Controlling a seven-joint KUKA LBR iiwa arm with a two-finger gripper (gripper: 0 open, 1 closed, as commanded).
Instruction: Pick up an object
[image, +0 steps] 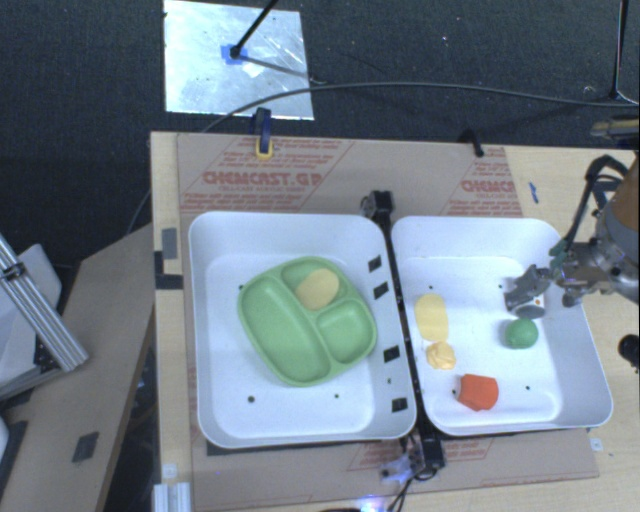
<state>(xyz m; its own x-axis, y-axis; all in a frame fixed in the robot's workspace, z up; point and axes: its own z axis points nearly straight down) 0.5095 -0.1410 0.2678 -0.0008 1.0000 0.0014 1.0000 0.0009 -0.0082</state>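
We see the grey two-finger gripper (526, 297) low in the right white bin (470, 236), just above a small green ball (521, 333); we cannot tell how it stands. Nearby lie two yellow pieces (432, 316) and an orange block (478, 391). The left white bin (220, 240) holds a green divided plate (290, 335).

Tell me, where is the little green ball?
The green ball lies in the right bin, near its right side, just below the gripper and up and right of the orange piece.
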